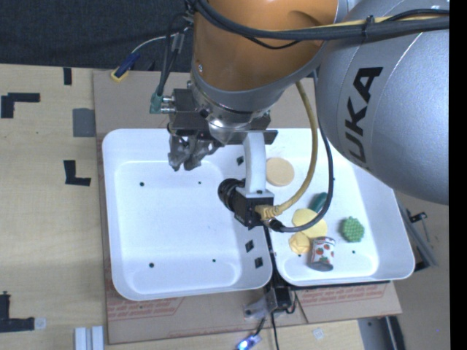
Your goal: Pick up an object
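The arm filled the upper right of the frame. Its gripper [186, 154] hung over the upper part of the left bin [124, 217], fingers close together with nothing visible between them. The right bin [372, 217], at centre right, held a tan disc [280, 171], 2 yellow pieces [306, 228], a green ball [353, 229], a dark green piece [319, 201] and a small red-and-white object [322, 254].

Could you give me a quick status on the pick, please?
Gripper over left bin, nothing visibly held. Toys grouped in right bin. Path clear.
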### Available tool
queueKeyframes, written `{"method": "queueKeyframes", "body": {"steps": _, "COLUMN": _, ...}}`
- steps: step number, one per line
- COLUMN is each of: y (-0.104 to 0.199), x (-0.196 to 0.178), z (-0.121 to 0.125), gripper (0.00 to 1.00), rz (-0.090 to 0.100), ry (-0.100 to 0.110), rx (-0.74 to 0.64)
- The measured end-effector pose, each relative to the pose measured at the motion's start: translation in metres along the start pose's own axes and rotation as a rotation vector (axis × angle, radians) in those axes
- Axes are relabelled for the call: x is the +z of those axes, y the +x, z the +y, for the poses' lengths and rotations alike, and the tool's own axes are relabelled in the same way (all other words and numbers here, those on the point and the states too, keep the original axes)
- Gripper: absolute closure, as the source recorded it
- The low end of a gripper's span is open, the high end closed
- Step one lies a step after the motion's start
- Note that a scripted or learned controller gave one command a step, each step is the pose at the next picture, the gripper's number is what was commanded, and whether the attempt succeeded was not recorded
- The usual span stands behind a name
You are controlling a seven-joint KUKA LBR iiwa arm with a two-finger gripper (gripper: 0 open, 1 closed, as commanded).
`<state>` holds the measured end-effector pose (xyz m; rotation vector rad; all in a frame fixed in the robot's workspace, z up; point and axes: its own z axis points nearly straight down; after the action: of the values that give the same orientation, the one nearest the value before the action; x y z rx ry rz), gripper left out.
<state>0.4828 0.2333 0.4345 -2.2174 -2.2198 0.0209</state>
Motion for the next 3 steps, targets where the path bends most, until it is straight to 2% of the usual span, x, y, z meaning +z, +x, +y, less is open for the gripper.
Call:
{"method": "queueKeyframes", "body": {"steps": 1, "y": 0.0, "x": -0.106, "z": 0.0, "gripper": 1.0, "rz": 0.011, "ry": -0.02, "rx": -0.002}}
{"method": "queueKeyframes", "body": {"steps": 2, "y": 0.0, "x": -0.002, "z": 0.0, "gripper": 1.0, "rz": 0.0, "ry": -0.001, "rx": 0.001}}
{"method": "queueKeyframes", "body": {"steps": 3, "y": 0.0, "x": -0.106, "z": 0.0, "gripper": 1.0, "rz": 0.011, "ry": -0.02, "rx": -0.002}}
